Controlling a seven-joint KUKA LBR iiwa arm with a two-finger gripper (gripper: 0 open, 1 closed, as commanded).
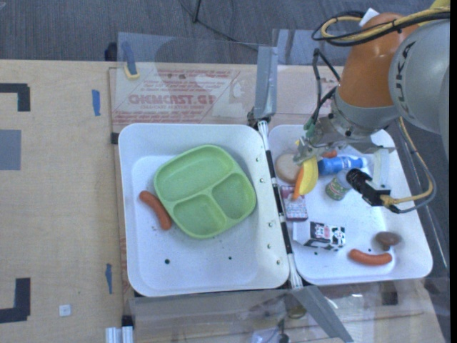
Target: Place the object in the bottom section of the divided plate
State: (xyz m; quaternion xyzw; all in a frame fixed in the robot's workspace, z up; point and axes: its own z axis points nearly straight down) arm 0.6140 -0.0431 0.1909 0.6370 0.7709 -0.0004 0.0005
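The gripper [308, 148] hangs over the right bin [418, 259], above a banana [308, 176]; whether it is spread or pinching, I cannot tell. In the left bin [136, 259] sits the green divided plate [205, 190], a sausage [156, 210] just beside it.

I get bright, even light from overhead – soft shadows, mild glare on the white bins [136, 263] (small items look slightly soft), edges a little dim.
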